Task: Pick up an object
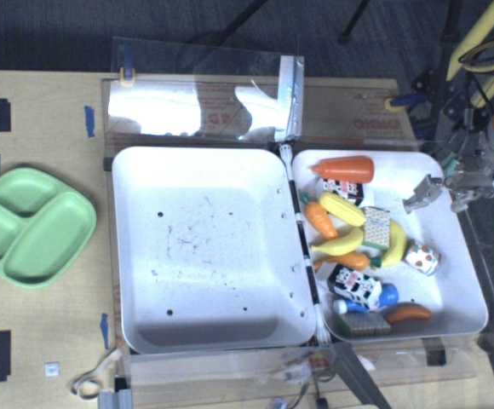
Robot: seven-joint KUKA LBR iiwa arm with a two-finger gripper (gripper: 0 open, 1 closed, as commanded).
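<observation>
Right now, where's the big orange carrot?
In the camera view, the carrot lies at the far end of the right bin, just behind the corn cob in the toy pile.

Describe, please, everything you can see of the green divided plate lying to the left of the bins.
The green divided plate is pale mint green, rounded and roughly triangular, and looks like smooth plastic. Raised ridges split it into three compartments: two small ones toward its upper left and one large one at its lower right. It lies flat and upright on the wooden bench, apart from the left white bin. Nothing lies in it, and nothing else touches it.
</observation>
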